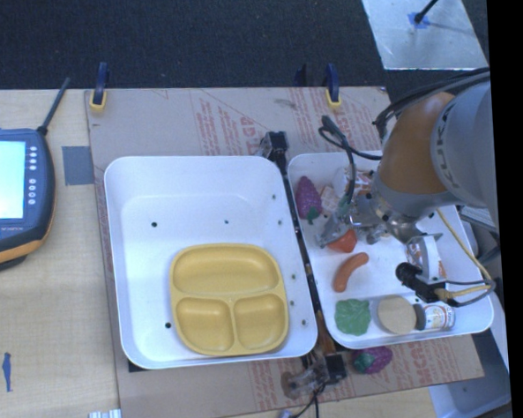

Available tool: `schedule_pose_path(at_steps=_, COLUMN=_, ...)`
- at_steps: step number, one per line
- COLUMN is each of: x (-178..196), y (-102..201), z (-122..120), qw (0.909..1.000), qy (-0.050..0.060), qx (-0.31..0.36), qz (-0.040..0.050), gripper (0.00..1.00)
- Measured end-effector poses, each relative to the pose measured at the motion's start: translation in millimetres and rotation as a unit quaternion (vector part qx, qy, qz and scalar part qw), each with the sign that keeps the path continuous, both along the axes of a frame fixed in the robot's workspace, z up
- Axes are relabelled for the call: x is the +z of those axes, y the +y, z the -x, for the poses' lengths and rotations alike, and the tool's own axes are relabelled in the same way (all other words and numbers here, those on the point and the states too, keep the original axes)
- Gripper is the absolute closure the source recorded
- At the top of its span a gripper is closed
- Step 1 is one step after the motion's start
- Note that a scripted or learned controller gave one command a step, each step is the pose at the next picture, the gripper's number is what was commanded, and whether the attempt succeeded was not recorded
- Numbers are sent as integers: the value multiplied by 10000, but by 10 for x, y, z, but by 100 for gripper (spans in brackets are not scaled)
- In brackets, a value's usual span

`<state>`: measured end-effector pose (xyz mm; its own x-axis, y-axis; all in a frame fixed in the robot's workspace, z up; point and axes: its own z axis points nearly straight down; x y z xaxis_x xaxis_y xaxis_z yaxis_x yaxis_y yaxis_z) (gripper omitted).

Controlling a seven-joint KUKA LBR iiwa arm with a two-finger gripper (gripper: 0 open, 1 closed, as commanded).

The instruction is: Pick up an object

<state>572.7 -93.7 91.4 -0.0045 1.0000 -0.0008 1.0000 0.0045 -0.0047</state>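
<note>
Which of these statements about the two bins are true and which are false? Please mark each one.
1. The yellow divided plastic tray lies in the left white bin. True.
2. The orange sausage-shaped toy lies in the left bin. False: it lies in the right white bin.
3. The green lumpy toy sits near the right bin's front edge. True.
4. The purple toy rests on the yellow tray. False: it lies in the right bin.

A divided plate (229, 297) lies in the left bin (128, 190). The right bin (477, 319) holds a sausage (350, 271), with a jar (434, 316) near its front edge.
</note>
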Motion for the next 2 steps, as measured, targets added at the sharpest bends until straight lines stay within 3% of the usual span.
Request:
schedule_pose_path(at_steps=1, x=100, y=-7, z=2, qw=10000, qy=13, qx=13, qz=5, gripper=100)
schedule_pose_path(at_steps=2, x=1008, y=761, z=83, qw=10000, qy=-12, qx=12, qz=-8, gripper=100)
